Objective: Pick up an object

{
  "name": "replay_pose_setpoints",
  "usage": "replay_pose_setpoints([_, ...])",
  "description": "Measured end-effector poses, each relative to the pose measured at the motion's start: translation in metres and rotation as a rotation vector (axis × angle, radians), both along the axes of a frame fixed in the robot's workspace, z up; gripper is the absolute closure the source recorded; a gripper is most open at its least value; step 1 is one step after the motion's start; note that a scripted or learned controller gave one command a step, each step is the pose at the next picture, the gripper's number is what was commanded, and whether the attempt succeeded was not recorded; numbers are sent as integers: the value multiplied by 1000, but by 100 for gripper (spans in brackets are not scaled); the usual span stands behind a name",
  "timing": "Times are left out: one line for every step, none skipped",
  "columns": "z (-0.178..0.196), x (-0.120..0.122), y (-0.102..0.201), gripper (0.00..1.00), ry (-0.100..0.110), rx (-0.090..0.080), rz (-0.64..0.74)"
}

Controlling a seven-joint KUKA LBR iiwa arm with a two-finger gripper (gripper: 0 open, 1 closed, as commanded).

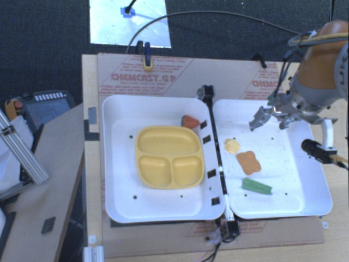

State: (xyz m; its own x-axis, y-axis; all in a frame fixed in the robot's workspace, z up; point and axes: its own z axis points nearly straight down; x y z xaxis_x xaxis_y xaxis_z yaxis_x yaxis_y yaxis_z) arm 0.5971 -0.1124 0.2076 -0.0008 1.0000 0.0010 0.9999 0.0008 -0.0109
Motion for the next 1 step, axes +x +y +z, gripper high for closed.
replay_pose_setpoints([7,3,0,0,-12,-1,2])
